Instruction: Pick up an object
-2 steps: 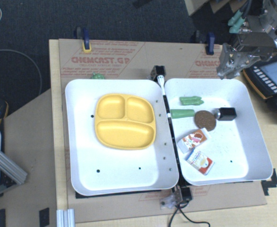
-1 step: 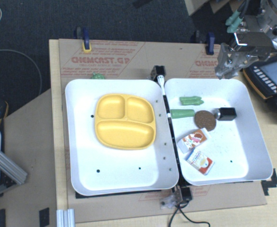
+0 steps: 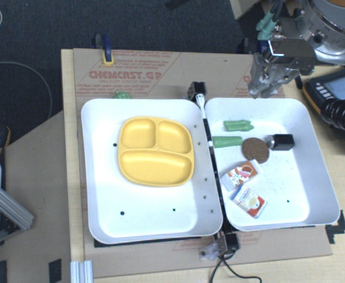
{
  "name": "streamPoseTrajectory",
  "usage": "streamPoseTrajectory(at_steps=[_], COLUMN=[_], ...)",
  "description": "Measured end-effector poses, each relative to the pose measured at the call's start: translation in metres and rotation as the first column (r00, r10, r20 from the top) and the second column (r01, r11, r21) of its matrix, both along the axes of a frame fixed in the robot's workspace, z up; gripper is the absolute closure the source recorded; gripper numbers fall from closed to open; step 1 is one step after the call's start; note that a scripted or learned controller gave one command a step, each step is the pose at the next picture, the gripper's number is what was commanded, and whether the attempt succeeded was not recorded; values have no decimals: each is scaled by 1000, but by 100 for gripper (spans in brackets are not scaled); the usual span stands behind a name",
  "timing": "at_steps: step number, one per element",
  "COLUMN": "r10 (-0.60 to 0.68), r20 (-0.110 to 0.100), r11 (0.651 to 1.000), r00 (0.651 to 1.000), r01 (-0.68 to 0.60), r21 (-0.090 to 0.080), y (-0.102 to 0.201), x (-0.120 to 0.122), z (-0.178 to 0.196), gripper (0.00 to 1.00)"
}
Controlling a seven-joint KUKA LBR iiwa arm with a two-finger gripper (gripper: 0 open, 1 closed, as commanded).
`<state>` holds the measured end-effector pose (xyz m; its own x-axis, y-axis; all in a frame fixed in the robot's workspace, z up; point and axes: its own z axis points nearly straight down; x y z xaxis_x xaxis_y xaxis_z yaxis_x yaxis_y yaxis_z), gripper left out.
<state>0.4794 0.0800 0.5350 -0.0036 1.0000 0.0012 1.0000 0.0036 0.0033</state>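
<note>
Two white bins are sitting on the counter (image 3: pixel 72 158). Gripper (image 3: pixel 265 87) is hovering above the right bin's (image 3: pixel 314 158) far rim; its opening cannot be told. Below it are lying two green pieces (image 3: pixel 238 125), a brown disc (image 3: pixel 256 150), a black block (image 3: pixel 283 141) and two packets (image 3: pixel 241 174).

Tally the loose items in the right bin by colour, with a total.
Green: 2, upper green piece and lower green piece
Brown: 1, round disc
Black: 1, small block
Red-and-white: 2, upper packet and lower packet
Total: 6
</note>
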Motion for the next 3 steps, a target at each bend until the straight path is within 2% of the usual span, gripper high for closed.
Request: streamPoseTrajectory(at_steps=[1, 2, 3], r10=[-11, 0, -10], r20=[-2, -2, -2], r11=[1000, 1000, 1000], r00=[1000, 1000, 1000], r01=[11, 0, 10], r21=[-3, -1, -3], y=[-63, -31, -88], x=[0, 0, 0], z=[0, 0, 0], gripper=[100, 100, 100])
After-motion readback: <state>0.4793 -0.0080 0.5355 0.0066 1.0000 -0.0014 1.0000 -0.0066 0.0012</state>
